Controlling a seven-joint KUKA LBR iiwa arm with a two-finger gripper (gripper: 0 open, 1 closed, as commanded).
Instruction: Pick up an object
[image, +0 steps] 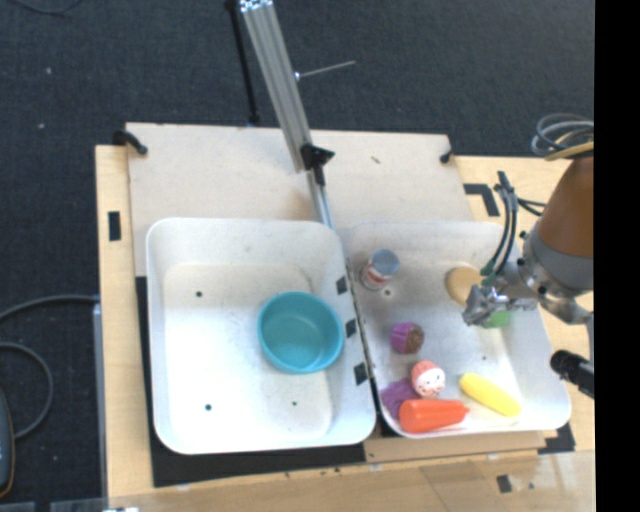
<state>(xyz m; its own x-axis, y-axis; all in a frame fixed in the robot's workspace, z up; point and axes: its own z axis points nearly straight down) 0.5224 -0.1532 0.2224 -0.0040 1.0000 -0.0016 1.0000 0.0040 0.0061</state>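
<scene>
Two white bins sit side by side on the table (220, 175). The left bin (180, 300) holds a teal bowl (300, 332), upright, toward its right side. The right bin (440, 240) is the busy one: a small can (379, 270) at the far left, a purple piece (406, 337) in the middle, a little doll-faced ball (429, 378) just beside an orange carrot (433, 413) at the near edge, and a yellow banana-like piece (489, 393) to their right. A tan round object (461, 283) lies at the far right. The gripper (487, 308) is down in this bin, just beside the tan object, with something green (497, 318) at its tip; whether the fingers are open or closed, I cannot tell.
</scene>
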